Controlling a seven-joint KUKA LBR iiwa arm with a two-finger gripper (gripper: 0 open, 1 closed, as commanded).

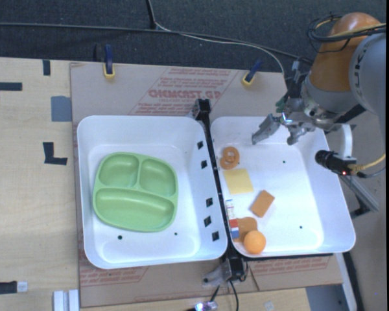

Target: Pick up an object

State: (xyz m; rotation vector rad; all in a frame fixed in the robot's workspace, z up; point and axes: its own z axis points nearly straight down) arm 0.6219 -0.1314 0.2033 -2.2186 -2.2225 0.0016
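The hand [280, 131] hangs over the top of the right bin [324, 193], fingers spread and pinching nothing. The likely miss: everything sits jammed along the bin's left wall, so a finger could clip the divider. The nearest target is a little brown ring [230, 157] (donut, I think, it's blurry), just above a yellow square [240, 181].
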